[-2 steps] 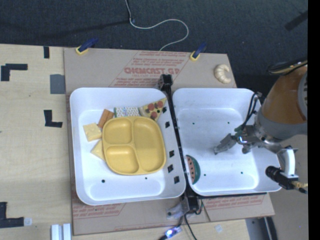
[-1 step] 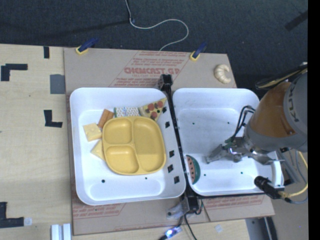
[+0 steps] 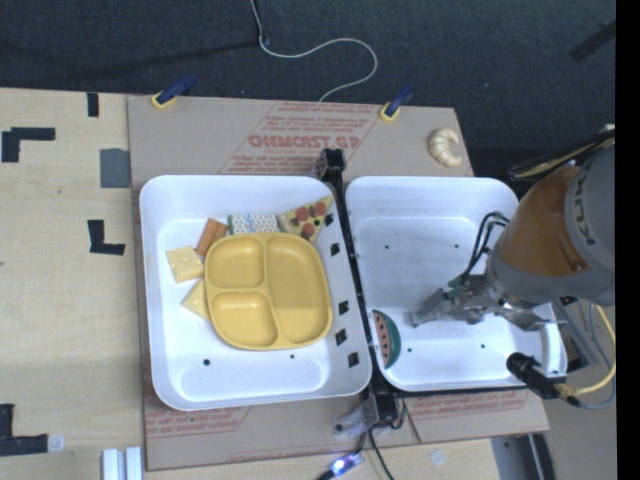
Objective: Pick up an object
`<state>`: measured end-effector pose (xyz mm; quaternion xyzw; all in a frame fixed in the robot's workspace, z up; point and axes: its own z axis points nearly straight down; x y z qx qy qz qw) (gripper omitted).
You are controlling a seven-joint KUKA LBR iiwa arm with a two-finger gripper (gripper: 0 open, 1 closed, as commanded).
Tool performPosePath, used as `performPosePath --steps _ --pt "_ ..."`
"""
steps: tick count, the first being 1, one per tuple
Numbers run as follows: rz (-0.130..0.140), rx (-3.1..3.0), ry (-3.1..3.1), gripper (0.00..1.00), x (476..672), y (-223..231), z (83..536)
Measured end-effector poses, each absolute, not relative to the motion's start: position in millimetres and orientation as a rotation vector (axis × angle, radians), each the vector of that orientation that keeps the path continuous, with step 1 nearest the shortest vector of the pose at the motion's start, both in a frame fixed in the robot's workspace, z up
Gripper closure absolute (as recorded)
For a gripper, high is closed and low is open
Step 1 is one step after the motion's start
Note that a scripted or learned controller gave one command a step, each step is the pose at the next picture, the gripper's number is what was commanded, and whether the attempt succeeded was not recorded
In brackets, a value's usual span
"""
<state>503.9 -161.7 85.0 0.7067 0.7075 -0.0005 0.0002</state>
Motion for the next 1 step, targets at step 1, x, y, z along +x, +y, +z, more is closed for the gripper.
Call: performPosePath --steps 1 --pt "-0.002 2.22 2.22 1.0 503.9 -162.0 95.4"
